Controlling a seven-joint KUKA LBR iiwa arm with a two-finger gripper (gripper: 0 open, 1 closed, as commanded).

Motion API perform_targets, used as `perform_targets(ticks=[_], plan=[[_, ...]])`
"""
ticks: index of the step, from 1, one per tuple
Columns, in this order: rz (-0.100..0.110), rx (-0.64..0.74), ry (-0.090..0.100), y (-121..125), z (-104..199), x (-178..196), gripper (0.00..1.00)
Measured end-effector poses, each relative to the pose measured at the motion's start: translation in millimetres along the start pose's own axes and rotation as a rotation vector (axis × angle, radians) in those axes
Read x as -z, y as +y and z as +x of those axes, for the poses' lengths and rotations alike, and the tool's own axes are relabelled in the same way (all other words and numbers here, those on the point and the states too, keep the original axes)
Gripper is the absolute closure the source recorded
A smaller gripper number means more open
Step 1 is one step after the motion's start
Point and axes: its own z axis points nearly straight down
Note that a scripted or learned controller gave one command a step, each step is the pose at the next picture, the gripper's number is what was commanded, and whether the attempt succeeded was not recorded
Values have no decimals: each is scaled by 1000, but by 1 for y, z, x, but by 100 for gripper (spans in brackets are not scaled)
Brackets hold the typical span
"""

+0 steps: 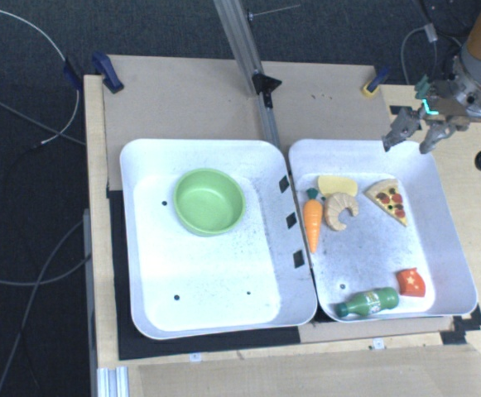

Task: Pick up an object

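My gripper (pixel 412 141) hangs open above the far right corner of the right bin (pixel 449 222), with nothing between its fingers. Below it in that bin lie a pizza slice (pixel 388 200), a yellow cheese wedge (pixel 338 185), a tan croissant (pixel 340 211) and an orange carrot (pixel 312 223). Near the bin's front edge rest a green bottle (pixel 367 303) on its side and a red pepper (pixel 411 282). The pizza slice is the item closest to the gripper.
The left bin (pixel 149 296) holds a green bowl (pixel 210 201). A metal pole (pixel 238 35) slants down to the gap between the bins. Blue and yellow clamps (pixel 106 72) sit at the board's far corners. Cables run across the dark floor at left.
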Motion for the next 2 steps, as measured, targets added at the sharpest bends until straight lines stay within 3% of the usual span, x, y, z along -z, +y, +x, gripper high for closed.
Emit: perform_targets(ticks=[1,2], plan=[[-6,1,-1,1,0,3,0],[2,-1,-1,4,-6,-42,0]])
